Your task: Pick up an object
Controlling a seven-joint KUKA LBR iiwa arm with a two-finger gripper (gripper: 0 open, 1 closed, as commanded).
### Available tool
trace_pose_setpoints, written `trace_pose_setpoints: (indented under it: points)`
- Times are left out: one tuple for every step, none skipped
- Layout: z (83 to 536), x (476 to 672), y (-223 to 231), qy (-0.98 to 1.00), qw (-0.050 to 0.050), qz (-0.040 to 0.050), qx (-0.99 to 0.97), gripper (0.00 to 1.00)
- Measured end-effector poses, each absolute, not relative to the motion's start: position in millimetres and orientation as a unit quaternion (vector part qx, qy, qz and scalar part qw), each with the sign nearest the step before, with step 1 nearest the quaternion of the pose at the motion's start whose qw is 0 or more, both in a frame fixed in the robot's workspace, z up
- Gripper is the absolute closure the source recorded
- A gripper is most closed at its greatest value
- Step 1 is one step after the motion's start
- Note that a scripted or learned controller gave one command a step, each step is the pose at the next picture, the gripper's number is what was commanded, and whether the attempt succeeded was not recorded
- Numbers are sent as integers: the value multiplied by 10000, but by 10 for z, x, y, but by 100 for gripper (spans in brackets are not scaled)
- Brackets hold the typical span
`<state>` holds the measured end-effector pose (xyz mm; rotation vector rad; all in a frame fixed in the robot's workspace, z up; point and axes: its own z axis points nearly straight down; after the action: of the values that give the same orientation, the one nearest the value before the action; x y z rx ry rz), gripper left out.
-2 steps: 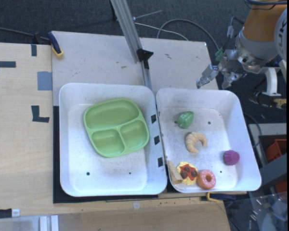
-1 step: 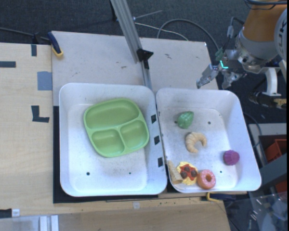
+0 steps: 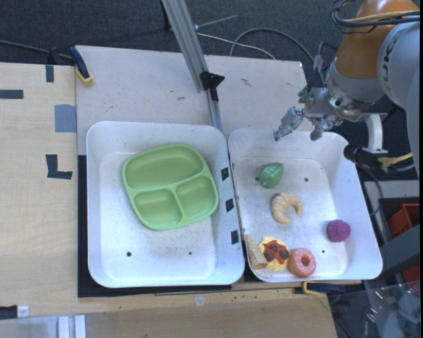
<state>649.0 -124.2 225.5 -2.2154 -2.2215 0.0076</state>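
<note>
Lying at the far left, a pale wooden bench top [image 3: 21,189] carries a few dark tape marks, and a blue-and-yellow clamp [image 3: 81,65] sits at the corner of the lighter board behind the bins. A slanted grey metal pole [image 3: 190,44] crosses that board and ends at the near edges of the two bins.

The left shallow white plastic bin [image 3: 99,259] holds a light green plastic plate with three compartments [image 3: 170,186], set slightly turned in the upper middle of the bin.

The right shallow white plastic bin [image 3: 359,259] lies just beside it, their rims touching along the middle. In it, a small green leafy toy vegetable [image 3: 271,174] rests toward the far left part of the floor. Near it, toward the viewer, is a tan toy croissant [image 3: 287,207]. Against the near wall sit a toy pizza slice with yellow and red toppings [image 3: 269,252] and, touching or just beside it on the right, a pink-frosted toy doughnut [image 3: 302,262]. A small purple round toy [image 3: 338,229] lies apart from these, close to the right wall.

Above the far rim of the right bin hangs the two-finger gripper [image 3: 296,129] of the grey arm with an orange band [image 3: 370,48]. Its fingers [image 3: 282,129] are spread apart with nothing between them, well apart from every toy; the green vegetable is the nearest.
</note>
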Motion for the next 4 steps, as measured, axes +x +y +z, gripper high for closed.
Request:
trace_pose_setpoints:
  points:
    - [1761,6544,-1174,-7080,21,25,-7062,0]
    - [1256,6618,-1192,-7080,20,27,-7062,0]
    - [1393,6633,-1185,-7088,2,11,-7054,100]
    - [1834,6589,-1179,-7077,-13,-11,-7065,100]
